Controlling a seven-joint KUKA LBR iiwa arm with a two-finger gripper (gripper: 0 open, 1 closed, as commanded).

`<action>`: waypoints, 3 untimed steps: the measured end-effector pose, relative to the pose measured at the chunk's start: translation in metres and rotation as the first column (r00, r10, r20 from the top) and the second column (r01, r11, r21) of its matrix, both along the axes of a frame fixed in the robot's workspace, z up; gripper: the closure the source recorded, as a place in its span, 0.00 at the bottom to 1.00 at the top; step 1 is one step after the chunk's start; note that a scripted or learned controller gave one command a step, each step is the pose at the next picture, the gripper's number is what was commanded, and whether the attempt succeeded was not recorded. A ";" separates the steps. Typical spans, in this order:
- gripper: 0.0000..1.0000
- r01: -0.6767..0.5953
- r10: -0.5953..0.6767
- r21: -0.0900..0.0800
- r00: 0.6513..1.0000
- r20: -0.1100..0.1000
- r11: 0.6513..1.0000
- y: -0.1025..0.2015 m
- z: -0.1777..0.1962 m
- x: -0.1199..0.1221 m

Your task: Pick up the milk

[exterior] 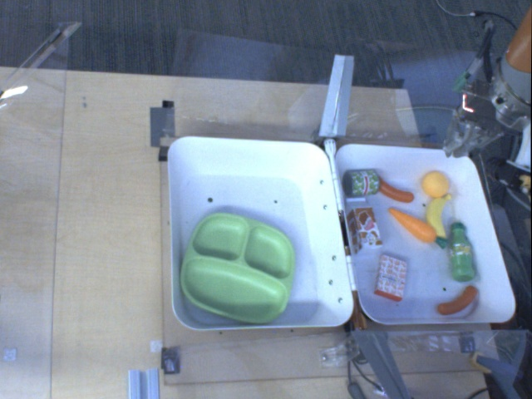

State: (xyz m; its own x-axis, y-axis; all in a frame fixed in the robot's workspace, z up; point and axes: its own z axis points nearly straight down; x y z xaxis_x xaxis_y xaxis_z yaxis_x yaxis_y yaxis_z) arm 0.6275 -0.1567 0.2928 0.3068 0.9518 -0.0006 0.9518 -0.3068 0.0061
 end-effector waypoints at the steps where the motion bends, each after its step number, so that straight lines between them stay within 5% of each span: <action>1: 1.00 0.144 -0.144 0.002 0.990 -0.003 0.990 0.009 -0.026 -0.010; 2: 1.00 0.322 -0.322 0.003 0.947 -0.001 0.947 0.047 0.020 -0.086; 3: 1.00 0.506 -0.506 0.004 0.863 -0.005 0.863 0.046 -0.019 -0.140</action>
